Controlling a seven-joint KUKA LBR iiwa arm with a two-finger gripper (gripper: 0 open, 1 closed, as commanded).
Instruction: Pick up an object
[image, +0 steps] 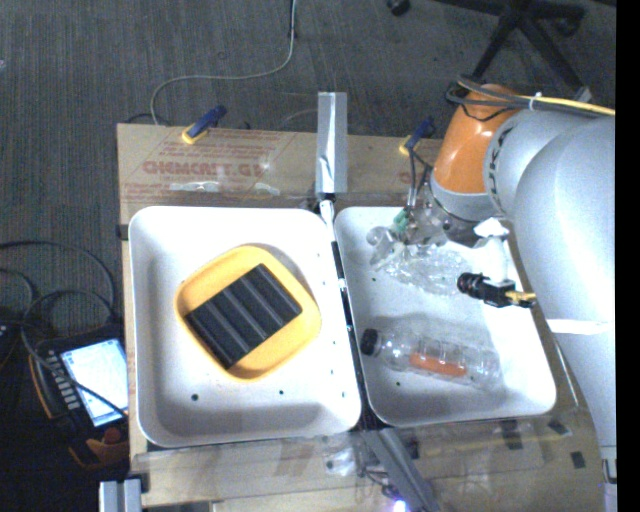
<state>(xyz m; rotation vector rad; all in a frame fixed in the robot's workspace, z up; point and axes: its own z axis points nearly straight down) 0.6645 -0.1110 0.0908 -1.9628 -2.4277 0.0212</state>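
The robot's hand (415, 222), its grip state impossible to tell, hangs over a crumpled clear bottle (420, 262) at the right bin's (535, 395) far end; another clear bottle (435, 355) lies crosswise nearer the camera.

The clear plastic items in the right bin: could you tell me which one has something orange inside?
The clear bottle lying on its side along the bin's near edge, dark cap pointing left. The crumpled clear plastic under the gripper shows no orange.
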